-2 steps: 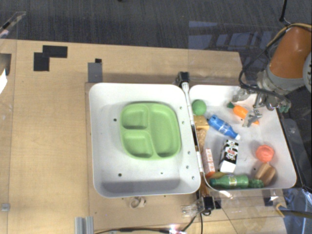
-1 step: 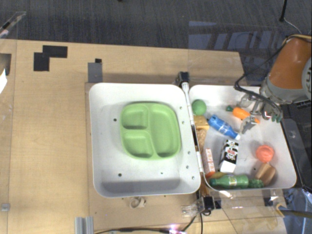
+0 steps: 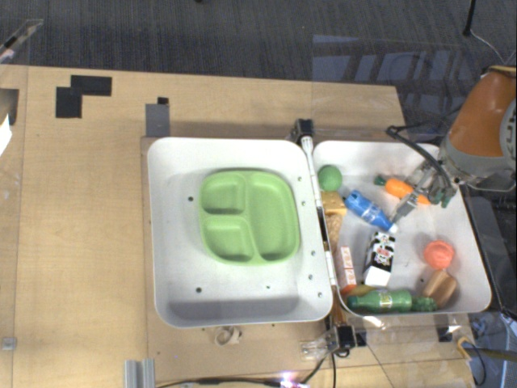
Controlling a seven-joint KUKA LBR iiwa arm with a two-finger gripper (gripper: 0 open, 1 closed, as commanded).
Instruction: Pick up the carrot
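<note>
The carrot (image 3: 397, 187), orange with a small green top at its left end, lies in the back middle of the right bin (image 3: 477, 241). My gripper (image 3: 422, 202) hangs over the bin just right of the carrot and slightly nearer the front. Its fingers (image 3: 405, 208) look spread, with nothing between them. One tip points down-left toward the blue bottle (image 3: 367, 208), and the carrot's right end sits close against the gripper body. The grey arm with its orange band (image 3: 483, 124) comes in from the right edge.
The right bin also holds a green ball (image 3: 329, 177), a cow-patterned carton (image 3: 380, 259), a coral round piece (image 3: 439, 254), a tan block (image 3: 440, 285) and a green bottle (image 3: 389, 301). A green divided plate (image 3: 246, 217) lies in the left bin (image 3: 174, 297).
</note>
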